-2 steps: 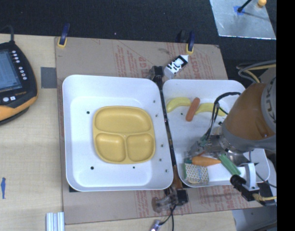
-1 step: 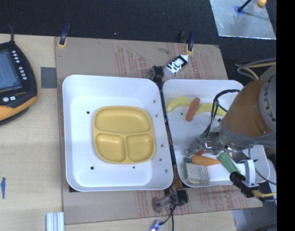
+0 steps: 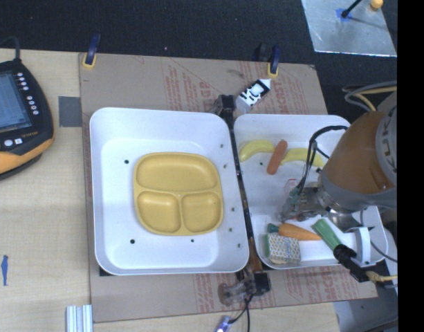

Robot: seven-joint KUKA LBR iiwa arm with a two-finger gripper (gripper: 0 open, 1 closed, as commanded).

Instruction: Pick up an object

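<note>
Carrot (image 3: 299, 232) — right white bin (image 3: 267, 131)

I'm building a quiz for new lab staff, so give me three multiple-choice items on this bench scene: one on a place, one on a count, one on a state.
1. Where does the yellow plastic divided tray lie?
A. left white bin
B. right white bin
C. bare bench

2. How many compartments has that tray?
A. two
B. three
C. five

3. How does the red toy sausage lie?
A. apart from everything
B. across the yellow toy banana
C. under the orange toy carrot

Answers: 1 A, the tray sits in the middle of the left bin. 2 B, one wide section above two smaller ones. 3 B, it crosses over the banana's curve.
</note>
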